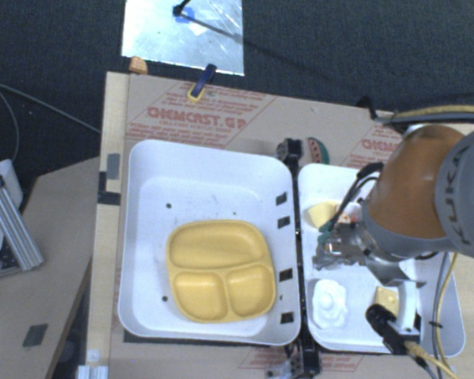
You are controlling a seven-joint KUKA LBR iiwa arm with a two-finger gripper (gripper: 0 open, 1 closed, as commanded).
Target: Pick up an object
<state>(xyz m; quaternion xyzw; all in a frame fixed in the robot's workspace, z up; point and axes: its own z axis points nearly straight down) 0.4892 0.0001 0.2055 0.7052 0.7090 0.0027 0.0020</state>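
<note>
Cardboard-lined tabletop (228, 116) carries two white bins. Left bin (213, 174) holds a yellow divided tray (220, 268). Right bin (451, 329) holds a white object (328, 303) and a pale yellow object (320, 212). Pincer (336, 252) hangs between them; its state cannot be determined. Risk: descending between the objects, closing on nothing.

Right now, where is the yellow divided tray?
The yellow divided tray lies in the left bin, toward its front, near the divider shared with the right bin where the arm works.
</note>
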